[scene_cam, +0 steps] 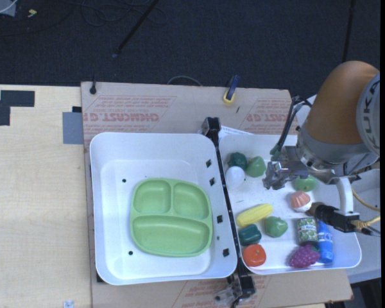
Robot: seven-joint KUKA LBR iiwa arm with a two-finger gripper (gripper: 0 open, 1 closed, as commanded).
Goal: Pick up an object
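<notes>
My gripper (276,177) hangs over the upper middle of the right bin (279,265), close to a light green toy (256,166) and a dark green one (237,160). A white egg-like ball (235,174) lies just left of it. Lower in the same bin lie a yellow corn cob (254,214), a green pepper (276,226), a dark teal piece (249,235), an orange tomato (254,255), purple grapes (303,256), a blue bottle (325,241), a green-patterned can (306,230) and a pink-and-white piece (300,201). Nothing shows between the fingers.
The left bin (109,172) holds a light green divided plate (171,217). A black divider (219,191) runs between the bins. The grey arm with its orange band (343,104) covers the right bin's upper right. A yellow-and-blue clip (230,90) sits on the cardboard behind.
</notes>
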